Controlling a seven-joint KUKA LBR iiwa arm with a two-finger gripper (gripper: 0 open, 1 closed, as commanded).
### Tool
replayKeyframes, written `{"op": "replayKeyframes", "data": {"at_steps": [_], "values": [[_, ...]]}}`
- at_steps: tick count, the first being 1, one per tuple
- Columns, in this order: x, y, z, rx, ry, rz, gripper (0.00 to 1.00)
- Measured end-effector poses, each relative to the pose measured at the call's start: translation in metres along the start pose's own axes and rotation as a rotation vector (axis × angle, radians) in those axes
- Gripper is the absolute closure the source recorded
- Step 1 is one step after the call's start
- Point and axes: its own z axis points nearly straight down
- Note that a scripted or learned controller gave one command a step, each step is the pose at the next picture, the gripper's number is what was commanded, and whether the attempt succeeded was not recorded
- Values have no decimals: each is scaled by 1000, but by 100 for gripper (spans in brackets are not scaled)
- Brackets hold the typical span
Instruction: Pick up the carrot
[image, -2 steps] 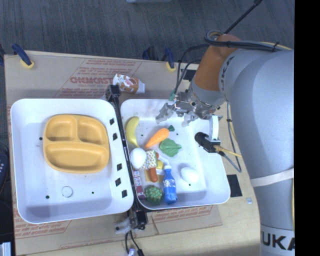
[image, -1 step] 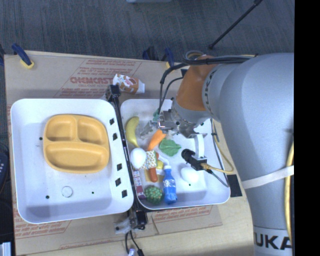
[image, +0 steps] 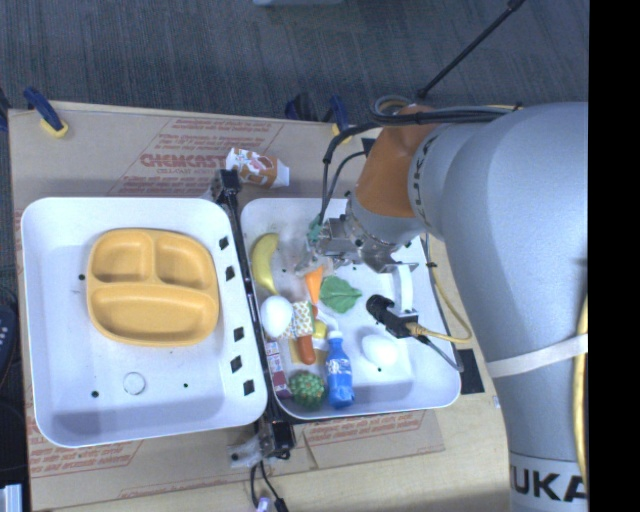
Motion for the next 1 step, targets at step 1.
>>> {"op": "replayKeyframes", "data": {"at_steps": [1], "values": [[28, -35, -117, -5, -1, -54, 100]]}}
